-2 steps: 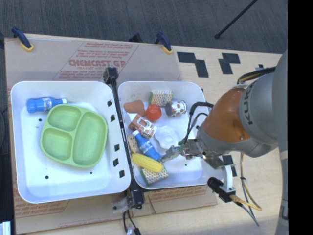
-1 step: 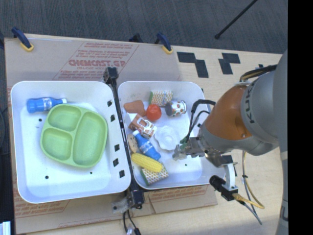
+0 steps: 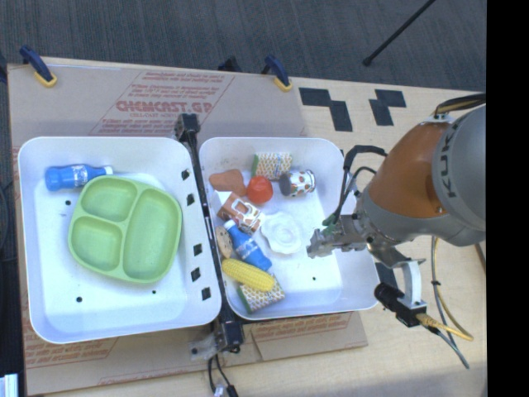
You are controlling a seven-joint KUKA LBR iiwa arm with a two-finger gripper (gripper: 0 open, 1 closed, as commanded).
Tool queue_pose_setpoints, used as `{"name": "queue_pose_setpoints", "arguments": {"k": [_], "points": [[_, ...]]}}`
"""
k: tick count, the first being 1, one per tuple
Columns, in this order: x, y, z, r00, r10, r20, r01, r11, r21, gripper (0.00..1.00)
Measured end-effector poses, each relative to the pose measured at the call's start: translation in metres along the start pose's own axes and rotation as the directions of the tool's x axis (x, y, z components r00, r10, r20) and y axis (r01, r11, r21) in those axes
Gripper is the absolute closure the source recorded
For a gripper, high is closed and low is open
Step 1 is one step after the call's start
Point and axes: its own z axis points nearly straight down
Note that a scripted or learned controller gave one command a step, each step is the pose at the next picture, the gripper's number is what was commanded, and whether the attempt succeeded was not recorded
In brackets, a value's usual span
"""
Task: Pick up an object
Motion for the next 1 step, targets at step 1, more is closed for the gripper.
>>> {"name": "queue_pose_setpoints", "arguments": {"k": [1], "points": [[-0.0059, 0.0677, -0.1540, 1.000, -0.001, 0.003, 0.001, 1.000, -0.005, 1.00]]}}
